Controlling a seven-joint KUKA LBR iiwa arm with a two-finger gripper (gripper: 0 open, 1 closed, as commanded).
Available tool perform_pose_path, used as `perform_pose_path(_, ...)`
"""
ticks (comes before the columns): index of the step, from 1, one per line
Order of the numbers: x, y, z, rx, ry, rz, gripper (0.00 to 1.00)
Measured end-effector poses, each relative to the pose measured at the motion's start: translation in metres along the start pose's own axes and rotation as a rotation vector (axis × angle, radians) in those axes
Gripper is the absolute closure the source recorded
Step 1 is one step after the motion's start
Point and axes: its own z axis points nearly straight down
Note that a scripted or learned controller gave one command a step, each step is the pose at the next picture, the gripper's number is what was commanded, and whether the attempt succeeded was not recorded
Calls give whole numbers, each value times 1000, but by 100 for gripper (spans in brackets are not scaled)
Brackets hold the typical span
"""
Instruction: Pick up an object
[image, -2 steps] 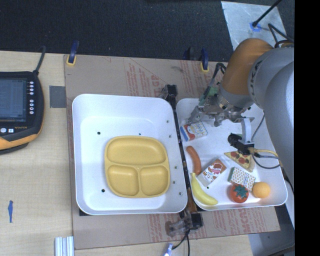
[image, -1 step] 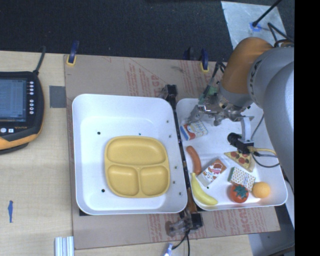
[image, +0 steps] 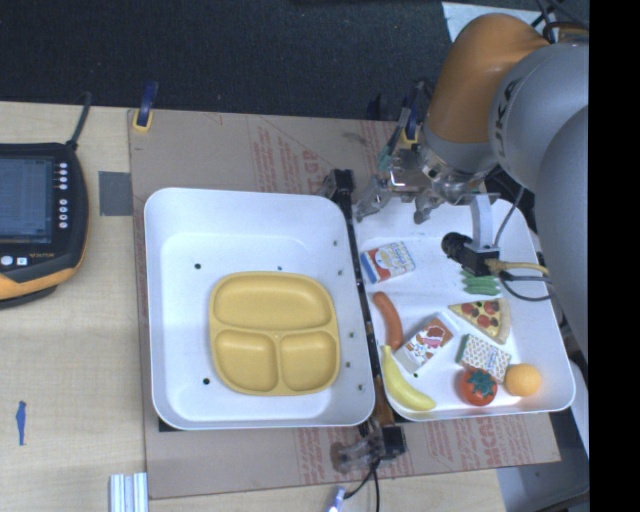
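The gripper (image: 403, 197) hung over the far left corner of the right bin (image: 552, 322), its two fingers spread apart with nothing between them. Below it, on the bin floor, lay a small red and white carton (image: 388, 262), apart from the fingers. Nearer the camera a sausage (image: 388, 317) lay along the bin's left wall, and a banana (image: 402, 385) curved into the near left corner. Just beside the banana sat a small red and white box (image: 427, 343). A pizza slice (image: 483, 317) lay to the right, with a green item (image: 481, 284) just beyond it. A patterned packet (image: 485, 354), a tomato (image: 478, 387) and an orange (image: 522, 380) were clustered in the near right corner. In the left bin (image: 180, 300) lay a yellow divided tray (image: 273, 332). A teach pendant (image: 35, 222) rested on the bench (image: 70, 400) at far left.
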Motion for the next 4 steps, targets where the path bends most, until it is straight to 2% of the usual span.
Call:
perform_pose_path(1,34,-121,2,4,-2,0,0)
perform_pose_path(2,-34,-122,1,1,-2,2,0)
perform_pose_path(3,-78,-100,93,5,-2,1,0)
perform_pose_path(4,-79,-28,101,1,-1,2,0)
